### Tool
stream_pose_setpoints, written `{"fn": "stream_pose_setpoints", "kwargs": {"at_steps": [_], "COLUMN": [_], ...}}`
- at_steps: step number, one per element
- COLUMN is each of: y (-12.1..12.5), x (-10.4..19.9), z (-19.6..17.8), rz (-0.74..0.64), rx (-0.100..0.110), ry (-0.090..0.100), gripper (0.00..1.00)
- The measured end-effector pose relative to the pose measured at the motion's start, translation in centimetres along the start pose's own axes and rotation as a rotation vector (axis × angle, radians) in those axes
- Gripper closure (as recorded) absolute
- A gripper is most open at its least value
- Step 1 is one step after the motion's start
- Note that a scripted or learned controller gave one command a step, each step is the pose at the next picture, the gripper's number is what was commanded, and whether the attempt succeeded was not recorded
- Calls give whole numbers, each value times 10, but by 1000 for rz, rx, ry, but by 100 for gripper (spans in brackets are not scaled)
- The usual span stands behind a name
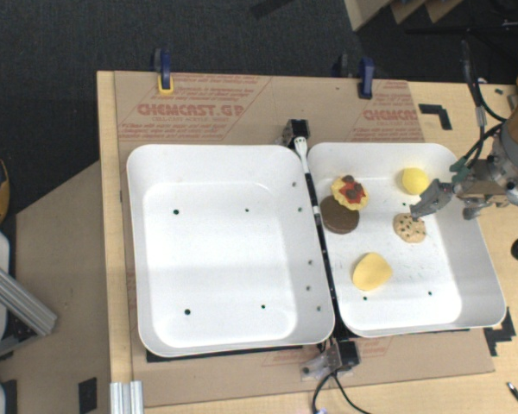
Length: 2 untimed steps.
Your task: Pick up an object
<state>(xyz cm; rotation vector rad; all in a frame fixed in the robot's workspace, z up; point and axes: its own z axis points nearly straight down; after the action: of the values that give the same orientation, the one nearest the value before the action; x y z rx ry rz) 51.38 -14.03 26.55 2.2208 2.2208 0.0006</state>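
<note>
the left bin [155,231] has lots of open room. in the right bin [475,291], a cookie [408,227], yellow ball [414,180], lemon [371,272], brown disc [339,216] and cupcake [350,192] crowd the top half.

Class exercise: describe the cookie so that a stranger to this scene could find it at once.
Look in the right-hand white bin, in its upper half near the gripper. The cookie lies just below the gripper: a flat tan disc with dark specks, unlike the plain yellow pieces and the dark brown disc nearby.
</note>
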Motion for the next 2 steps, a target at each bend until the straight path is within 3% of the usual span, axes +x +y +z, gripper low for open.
{"fn": "stream_pose_setpoints", "kwargs": {"at_steps": [1, 2], "y": [23, 5], "x": [50, 9], "z": [78, 128], "rz": [-5, 5], "rx": [7, 8], "ry": [4, 1], "gripper": [0, 0]}}
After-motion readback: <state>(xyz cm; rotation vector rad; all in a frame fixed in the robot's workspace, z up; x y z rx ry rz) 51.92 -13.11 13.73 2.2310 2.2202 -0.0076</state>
